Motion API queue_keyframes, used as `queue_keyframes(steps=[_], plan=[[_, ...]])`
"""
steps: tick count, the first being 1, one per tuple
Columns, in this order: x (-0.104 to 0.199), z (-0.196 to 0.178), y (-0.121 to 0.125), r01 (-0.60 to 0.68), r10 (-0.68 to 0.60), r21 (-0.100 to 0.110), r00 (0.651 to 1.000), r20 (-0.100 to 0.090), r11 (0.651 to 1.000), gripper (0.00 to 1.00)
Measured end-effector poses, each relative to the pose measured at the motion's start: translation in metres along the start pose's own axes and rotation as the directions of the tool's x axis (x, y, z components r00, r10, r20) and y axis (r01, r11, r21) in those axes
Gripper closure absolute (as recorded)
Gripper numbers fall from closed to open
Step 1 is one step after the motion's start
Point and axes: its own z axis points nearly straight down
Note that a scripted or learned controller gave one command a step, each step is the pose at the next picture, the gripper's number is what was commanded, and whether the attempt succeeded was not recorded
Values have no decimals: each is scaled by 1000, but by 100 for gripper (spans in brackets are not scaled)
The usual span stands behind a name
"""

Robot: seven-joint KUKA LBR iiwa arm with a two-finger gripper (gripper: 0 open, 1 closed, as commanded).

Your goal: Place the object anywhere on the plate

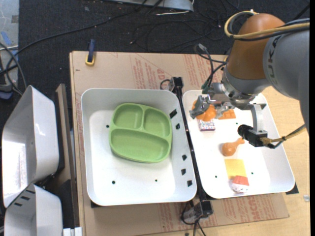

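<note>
The grey arm with the orange band reaches in over the far part of the right-hand shallow white bin. Its two-finger gripper sits low at that bin's far left corner, against a cluster of small orange pieces; whether it is open, closed or gripping any piece cannot be told.

Just beside the cluster, toward the near side, lies a small white packet with a pink label. An orange drumstick-shaped toy lies near the bin's centre, touching nothing. A yellow rectangular block and a small white-and-red item lie toward the near edge.

The green three-compartment plastic plate rests in the centre of the left-hand white bin, with no object on it.
</note>
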Motion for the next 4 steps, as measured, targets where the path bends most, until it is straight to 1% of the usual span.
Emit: queue_keyframes(steps=[1,2,3,4], plan=[[53,-4,-23,-1,1,1,1000,0,1000,100],[113,-12,-32,1,-1,-1,1000,1,1000,100],[171,-3,-52,0,0,2,1000,2,1000,100],[168,-4,-51,-7,7,0,1000,3,1000,0]])
